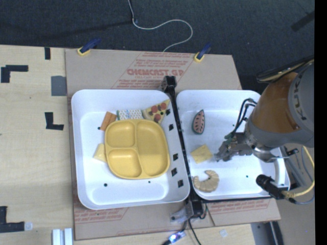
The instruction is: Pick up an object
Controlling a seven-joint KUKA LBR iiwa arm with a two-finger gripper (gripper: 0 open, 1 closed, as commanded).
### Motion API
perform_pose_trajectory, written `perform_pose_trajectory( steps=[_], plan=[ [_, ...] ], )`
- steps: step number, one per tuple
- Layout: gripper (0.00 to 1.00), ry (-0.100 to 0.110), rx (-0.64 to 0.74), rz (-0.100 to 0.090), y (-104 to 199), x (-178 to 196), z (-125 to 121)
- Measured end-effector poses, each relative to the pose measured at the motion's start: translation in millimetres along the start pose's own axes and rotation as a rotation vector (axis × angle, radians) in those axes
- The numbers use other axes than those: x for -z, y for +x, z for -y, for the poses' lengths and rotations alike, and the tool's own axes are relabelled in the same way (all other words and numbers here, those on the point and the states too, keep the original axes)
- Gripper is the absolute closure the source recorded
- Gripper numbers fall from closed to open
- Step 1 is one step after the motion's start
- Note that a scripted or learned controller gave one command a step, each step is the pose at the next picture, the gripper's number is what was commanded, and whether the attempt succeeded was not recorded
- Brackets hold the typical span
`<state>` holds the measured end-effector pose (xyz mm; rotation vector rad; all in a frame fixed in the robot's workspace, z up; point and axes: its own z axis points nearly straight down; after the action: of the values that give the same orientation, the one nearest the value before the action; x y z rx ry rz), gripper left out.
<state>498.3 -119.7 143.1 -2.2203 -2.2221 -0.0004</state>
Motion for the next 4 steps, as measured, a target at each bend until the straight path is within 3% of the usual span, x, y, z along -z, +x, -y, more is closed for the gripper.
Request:
perform_pose_trajectory(
  steps=[2, 4],
  plan=[
    [1.00, -0.002, 0.001, 0.001, 1.5, 83.3, -4.3],
    [1.00, 0.000, 0.005, -0.001, 69.9, 67.5, -81.1]
  ],
)
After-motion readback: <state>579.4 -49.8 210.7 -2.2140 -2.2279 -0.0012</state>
